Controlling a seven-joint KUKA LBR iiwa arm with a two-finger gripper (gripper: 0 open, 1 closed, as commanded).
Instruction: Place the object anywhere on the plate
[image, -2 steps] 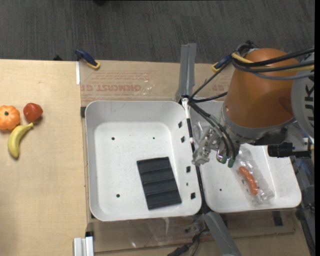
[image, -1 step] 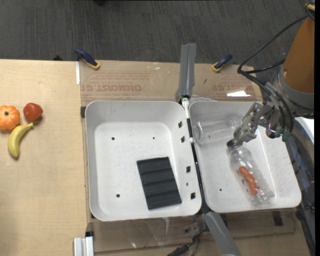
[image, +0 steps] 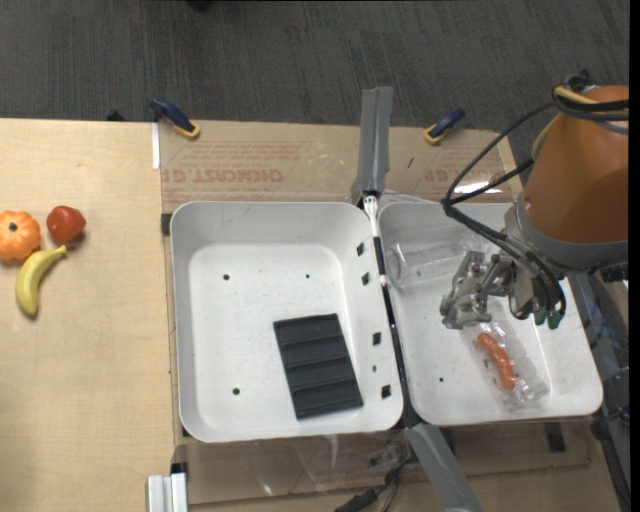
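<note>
Wooden bench (image: 80, 400), dark carpet beyond it. Two white bins side by side on cardboard held down by clamps. Gripper (image: 462, 310) hangs low inside the right bin (image: 575, 385); whether it is spread or pressed together, cannot tell. Just below and right of it lies the object, an orange thing in clear wrap (image: 500, 362), on the bin floor. Well to its left, in the left bin (image: 200, 300), a dark ribbed plate (image: 317, 365). Far left: toy orange, tomato, banana (image: 32, 282).
</note>
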